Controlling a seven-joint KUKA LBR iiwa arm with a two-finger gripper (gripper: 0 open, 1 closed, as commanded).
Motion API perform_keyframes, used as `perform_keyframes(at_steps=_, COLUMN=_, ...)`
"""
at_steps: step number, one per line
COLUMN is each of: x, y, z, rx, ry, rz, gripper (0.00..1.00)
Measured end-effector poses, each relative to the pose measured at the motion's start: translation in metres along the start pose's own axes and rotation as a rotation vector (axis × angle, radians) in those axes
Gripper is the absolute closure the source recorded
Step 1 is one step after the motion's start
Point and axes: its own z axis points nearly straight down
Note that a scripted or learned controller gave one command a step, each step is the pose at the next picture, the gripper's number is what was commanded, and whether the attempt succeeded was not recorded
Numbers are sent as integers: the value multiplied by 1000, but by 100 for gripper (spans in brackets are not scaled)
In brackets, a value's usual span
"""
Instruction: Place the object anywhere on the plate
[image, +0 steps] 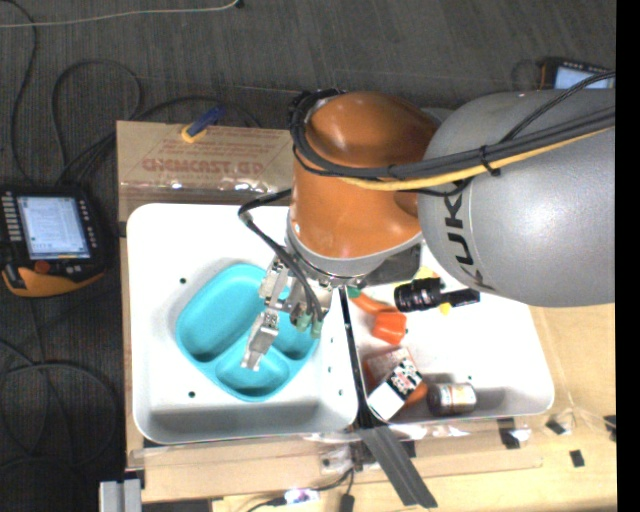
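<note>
A turquoise plate (225, 325) with a rounded-square shape lies in the left white bin (160, 400). My gripper (283, 325) hangs over the plate's right half, under the orange band of the arm. A small green thing (299, 318) shows right at the gripper, above the plate's right rim. The arm's bulk hides the far right corner of the plate, and I cannot make out whether the green thing is gripped or just lies beneath.
The right bin (520, 375) holds an orange object (386, 322), a black bottle (428, 295), a dark can (452, 397) and a black-and-white box (396, 384). A divider wall (350, 370) separates the bins. A cardboard sheet (200, 160) lies behind the left bin.
</note>
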Motion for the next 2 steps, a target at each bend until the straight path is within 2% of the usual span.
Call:
perform_keyframes(at_steps=1, x=0, y=0, z=0, rx=0, ry=0, rz=0, gripper=0)
perform_keyframes(at_steps=2, x=15, y=41, z=14, rx=4, ry=0, rz=419, gripper=0)
